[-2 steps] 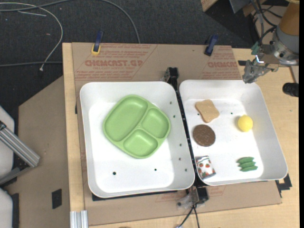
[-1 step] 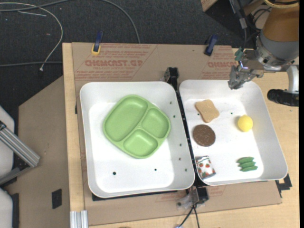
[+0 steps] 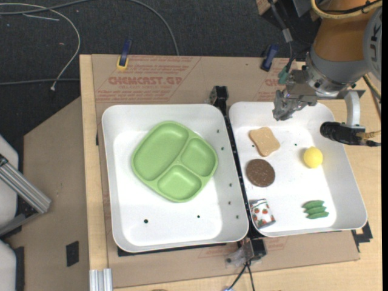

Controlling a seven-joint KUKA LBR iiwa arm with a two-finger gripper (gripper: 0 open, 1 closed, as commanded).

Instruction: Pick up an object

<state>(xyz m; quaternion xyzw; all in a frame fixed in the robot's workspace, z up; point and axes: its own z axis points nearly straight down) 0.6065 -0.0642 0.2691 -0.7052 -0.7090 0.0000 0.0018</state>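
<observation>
At the lower edge of the frame, the table (image 3: 182, 265) shows as a brown cardboard-covered surface carrying two shallow white bins side by side. In the right bin (image 3: 348, 183), nearest the bottom, a small can with a red-and-white label (image 3: 262, 213) lies against the lower left corner, and a green pea pod toy (image 3: 315, 209) rests toward the lower right. Above these, a round brown cookie (image 3: 260, 172) sits near the bin's left wall, and a yellow lemon (image 3: 313, 157) lies to its right, well apart from it. Just above the cookie, a tan slice of bread (image 3: 265, 140) lies tilted.

The left bin (image 3: 121, 211) holds a green divided plate (image 3: 174, 160) with three compartments, turned at an angle near its middle.

Farther up, the gripper (image 3: 284, 110) hangs over the upper part of the right bin, above and to the right of the bread and apart from it. Nothing sits between its fingers; whether they are open or closed cannot be told. The grey arm with its orange band (image 3: 342, 38) rises to the upper right corner of the frame. Blue clamps (image 3: 125, 53) mark the cardboard's top edge.
</observation>
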